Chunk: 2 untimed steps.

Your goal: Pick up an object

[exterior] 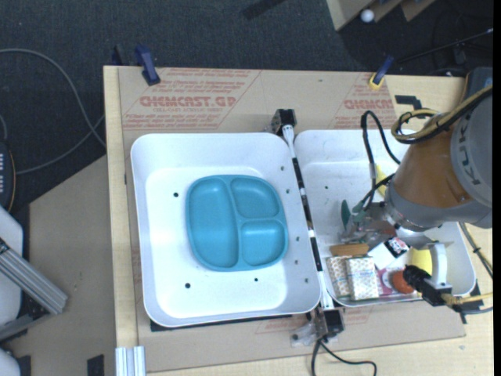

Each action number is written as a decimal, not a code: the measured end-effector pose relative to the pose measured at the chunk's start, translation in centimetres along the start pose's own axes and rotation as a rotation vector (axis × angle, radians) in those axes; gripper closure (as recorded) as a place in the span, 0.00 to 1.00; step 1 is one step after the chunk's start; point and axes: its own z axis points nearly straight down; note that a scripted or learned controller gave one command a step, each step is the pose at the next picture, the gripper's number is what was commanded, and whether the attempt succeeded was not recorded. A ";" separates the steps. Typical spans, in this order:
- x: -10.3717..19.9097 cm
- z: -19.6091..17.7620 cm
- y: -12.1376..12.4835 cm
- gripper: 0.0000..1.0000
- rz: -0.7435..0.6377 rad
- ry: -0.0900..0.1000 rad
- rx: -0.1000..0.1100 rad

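Note:
My gripper (362, 227) hangs low in the right bin (337, 159), under the orange band of the arm. It sits right over a small heap of objects: a brown stick-like piece (349, 250), a green item (345, 210) and a checkered box (354, 277). A red and orange object (404, 280) and a yellow one (421, 258) lie at the bin's near right. The arm's wrist hides the fingers, so nothing shows whether anything is held.
A blue divided plate (235, 222) lies in the middle of the left bin (156, 163). Black clips (283, 120) join the bins at the far and near ends. Cables loop over the right bin's far side beside the arm.

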 end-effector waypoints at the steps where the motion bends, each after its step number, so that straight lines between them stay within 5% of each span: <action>1: 5.9 -9.0 5.4 1.00 -0.002 0.001 0.003; 2: 7.9 -9.0 11.9 1.00 -0.002 -0.001 0.003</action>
